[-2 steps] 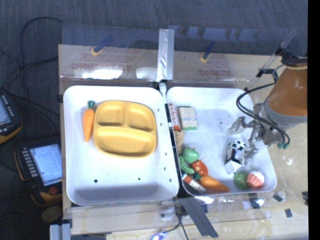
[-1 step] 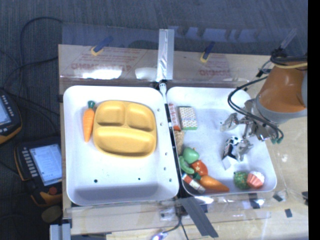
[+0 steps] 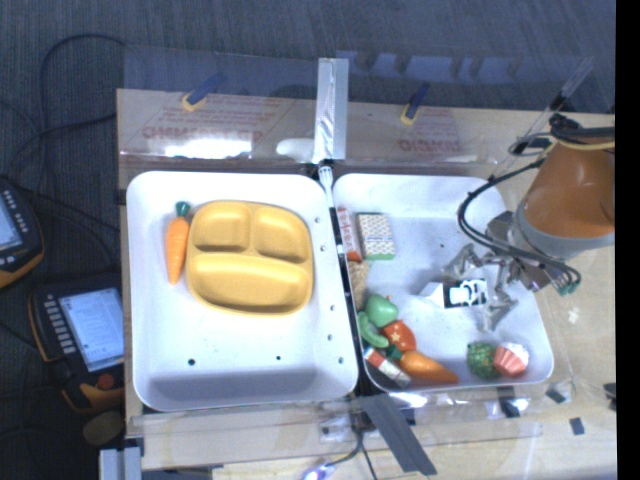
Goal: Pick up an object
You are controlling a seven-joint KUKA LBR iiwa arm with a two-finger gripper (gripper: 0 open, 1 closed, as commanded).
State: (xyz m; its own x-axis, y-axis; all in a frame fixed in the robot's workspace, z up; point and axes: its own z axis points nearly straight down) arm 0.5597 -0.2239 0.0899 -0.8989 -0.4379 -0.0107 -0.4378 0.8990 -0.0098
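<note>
White bins on a wooden counter (image 3: 590, 298), seen from above at a slant. Left bin (image 3: 160, 368): a yellow divided tray (image 3: 250, 256) with a toy carrot (image 3: 177, 246) lying just beside its left edge. Right bin (image 3: 430, 203): a patterned box (image 3: 376, 235) near the dividing wall; below it a cluster of toy vegetables (image 3: 392, 340) in green, red and orange against the lower left corner; a green piece and a small cupcake-like piece (image 3: 497, 359) touching each other near the lower right corner; a small black-and-white object (image 3: 466, 294) on bare floor toward the bin's middle right. Grey arm with orange band (image 3: 572, 193) enters from the right, its pincer (image 3: 487, 286) low over the right bin with metal fingers splayed wide to either side of the black-and-white object; whether they touch it cannot be told. Step in hand, as judged: the final descent or the start of closing on that object, nothing being gripped yet. The next move calls for the fingers to straddle the object squarely, close firmly, then rise straight up; a small, flat thing may slip out or be pushed aside
</note>
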